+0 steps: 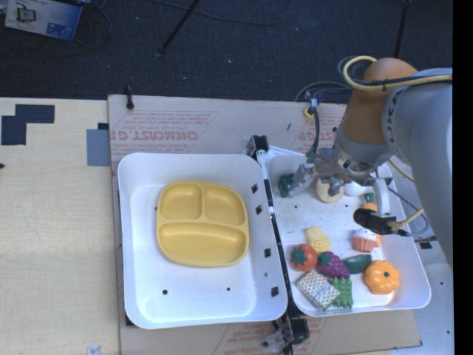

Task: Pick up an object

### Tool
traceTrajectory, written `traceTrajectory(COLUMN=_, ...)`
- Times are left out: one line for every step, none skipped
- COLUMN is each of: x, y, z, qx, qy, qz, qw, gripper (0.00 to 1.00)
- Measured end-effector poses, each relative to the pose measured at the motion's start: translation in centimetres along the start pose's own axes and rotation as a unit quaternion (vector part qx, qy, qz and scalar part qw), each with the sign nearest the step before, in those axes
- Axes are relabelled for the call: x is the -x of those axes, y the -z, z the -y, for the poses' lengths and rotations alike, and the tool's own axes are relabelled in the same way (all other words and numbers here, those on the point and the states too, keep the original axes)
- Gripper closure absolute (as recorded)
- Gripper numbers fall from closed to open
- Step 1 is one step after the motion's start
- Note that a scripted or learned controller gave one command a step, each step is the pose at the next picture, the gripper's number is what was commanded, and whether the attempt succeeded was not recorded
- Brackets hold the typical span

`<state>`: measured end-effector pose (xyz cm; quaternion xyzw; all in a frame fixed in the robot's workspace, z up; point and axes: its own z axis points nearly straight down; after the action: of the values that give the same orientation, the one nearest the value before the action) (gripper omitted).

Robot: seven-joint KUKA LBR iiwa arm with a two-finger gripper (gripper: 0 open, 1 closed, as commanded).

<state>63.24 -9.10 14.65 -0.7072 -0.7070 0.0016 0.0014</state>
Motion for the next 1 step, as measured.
traceTrajectory(x=0.01, y=-5.94, z=-1.15, qx=0.001, qy=0.002, qz=0.000, qw=1.0000, gripper=0.00)
